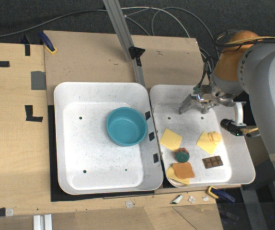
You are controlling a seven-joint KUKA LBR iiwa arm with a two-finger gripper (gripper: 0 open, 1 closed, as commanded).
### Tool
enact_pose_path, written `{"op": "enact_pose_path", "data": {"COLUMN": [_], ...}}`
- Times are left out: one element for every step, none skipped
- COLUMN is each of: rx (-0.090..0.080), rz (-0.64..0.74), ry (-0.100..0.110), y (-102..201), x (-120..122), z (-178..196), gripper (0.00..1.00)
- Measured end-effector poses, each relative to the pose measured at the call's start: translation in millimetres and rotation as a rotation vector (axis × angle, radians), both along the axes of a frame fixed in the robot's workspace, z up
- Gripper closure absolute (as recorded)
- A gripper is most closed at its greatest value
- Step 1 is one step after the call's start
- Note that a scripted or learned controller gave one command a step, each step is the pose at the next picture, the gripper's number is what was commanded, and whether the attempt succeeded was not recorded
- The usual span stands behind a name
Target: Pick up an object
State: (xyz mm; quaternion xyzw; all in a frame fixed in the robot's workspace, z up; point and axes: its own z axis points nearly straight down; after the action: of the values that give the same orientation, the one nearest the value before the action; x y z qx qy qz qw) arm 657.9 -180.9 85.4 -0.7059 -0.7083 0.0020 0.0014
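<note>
The gripper [193, 104] hangs over the back of the right bin [168, 96], its two fingers spread apart with nothing between them. It sits well short of any object: the bare white floor is under it, and the things to pick lie nearer the front of that bin. Closest, I'd say, is the yellow slice [170, 139], lying flat toward the bin's left side; beside the right wall is a yellow wedge [208, 142], then a small green ball [182, 154], a brown square [212, 162] and an orange piece [182, 170] resting on something pale.

The left bin [68, 99] holds a blue bowl [126, 126], well apart from the arm.

To do this well, it should pick one target that stands clear of its neighbours, line the open fingers over its middle, and go straight down. The flat slices look hard to pinch; the ball or the wedge probably offers more height to close on.
</note>
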Motion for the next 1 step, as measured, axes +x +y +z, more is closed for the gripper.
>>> {"op": "enact_pose_path", "data": {"rx": [-0.001], "rz": [0.001], "ry": [-0.003], "y": [0.3], "x": [1.3], "z": [13.2], "gripper": [1.0]}}
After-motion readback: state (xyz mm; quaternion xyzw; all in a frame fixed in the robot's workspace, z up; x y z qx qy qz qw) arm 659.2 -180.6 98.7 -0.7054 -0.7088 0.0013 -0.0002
